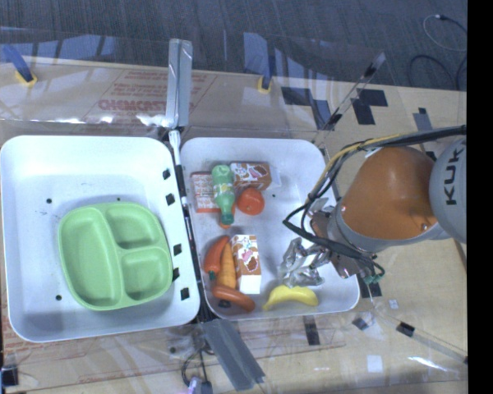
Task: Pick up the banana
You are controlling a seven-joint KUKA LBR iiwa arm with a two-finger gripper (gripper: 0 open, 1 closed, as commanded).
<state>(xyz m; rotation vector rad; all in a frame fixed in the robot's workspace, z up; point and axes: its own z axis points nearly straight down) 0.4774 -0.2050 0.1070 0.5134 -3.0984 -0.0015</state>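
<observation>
Banana (pixel 292 297): yellow, curved, lying flat at the near edge of the right bin (pixel 300 156), towards its right corner. Whole fruit visible, nothing on top of it.

My gripper (pixel 300 266) sits just above the banana, metal parts close to it or touching it; contact unclear. Jaw state: can't tell, the tips blur into a shiny tangle with cables over them. My orange band (pixel 390 194) covers the bin's right wall.

Neighbours in the same bin: small white carton (pixel 246 263) just left of the banana, carrot (pixel 220 256) and a red-orange piece (pixel 232 299) beyond that. Further back: green bottle (pixel 224 192), a red round item (pixel 250 201), two printed packets, labels unreadable.

Left bin (pixel 33 171) holds a green divided plate (pixel 115 254), well apart.
</observation>
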